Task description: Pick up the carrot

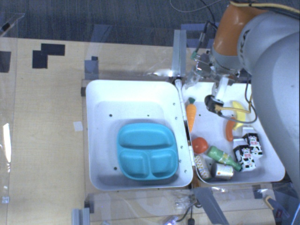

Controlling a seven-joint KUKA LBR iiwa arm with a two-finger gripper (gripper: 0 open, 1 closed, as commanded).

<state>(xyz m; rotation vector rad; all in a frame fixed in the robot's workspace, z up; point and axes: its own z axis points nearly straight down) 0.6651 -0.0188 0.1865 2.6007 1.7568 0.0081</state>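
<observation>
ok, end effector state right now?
End effector: cannot be told, open or closed. The carrot lies in the bin, apart from it, not held.

The carrot [191,115] is short and orange, with a small green tuft at its thick end. It lies flat on the floor of the right bin [212,128], just beside that bin's left wall and roughly parallel to it. The tuft points to the far side and the tapered tip points near. Nothing holds it.
</observation>
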